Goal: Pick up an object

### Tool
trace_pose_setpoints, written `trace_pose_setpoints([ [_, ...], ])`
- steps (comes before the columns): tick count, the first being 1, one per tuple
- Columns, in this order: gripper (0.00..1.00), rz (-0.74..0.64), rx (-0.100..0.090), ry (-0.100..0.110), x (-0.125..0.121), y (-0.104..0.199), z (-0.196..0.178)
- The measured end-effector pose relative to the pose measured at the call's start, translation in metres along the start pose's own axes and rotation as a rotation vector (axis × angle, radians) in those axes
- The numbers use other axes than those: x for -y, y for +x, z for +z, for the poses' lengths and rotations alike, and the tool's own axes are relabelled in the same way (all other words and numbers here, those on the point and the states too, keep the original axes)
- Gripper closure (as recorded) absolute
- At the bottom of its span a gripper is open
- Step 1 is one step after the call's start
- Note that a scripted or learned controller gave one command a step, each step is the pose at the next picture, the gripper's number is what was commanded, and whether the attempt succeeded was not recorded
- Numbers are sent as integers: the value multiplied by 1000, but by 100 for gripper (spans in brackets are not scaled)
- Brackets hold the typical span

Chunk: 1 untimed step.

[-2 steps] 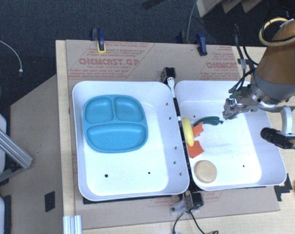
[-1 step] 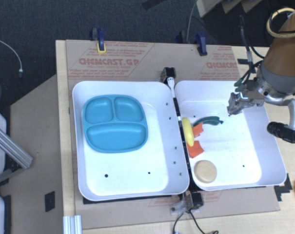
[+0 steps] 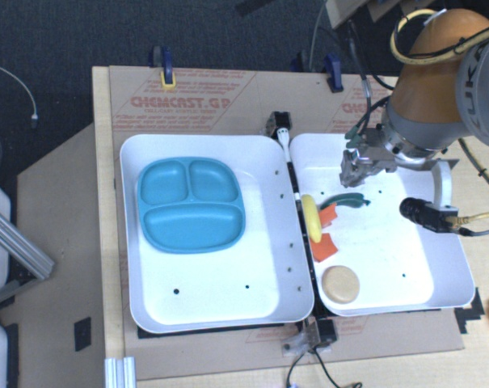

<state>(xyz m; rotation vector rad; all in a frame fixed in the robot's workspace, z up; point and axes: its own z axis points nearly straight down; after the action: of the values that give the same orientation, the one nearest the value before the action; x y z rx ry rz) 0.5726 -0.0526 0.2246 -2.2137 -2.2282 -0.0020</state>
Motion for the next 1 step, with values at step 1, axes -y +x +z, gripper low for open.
trace_pose_setpoints([
  [1,100,2,0,3,-5,48,9],
])
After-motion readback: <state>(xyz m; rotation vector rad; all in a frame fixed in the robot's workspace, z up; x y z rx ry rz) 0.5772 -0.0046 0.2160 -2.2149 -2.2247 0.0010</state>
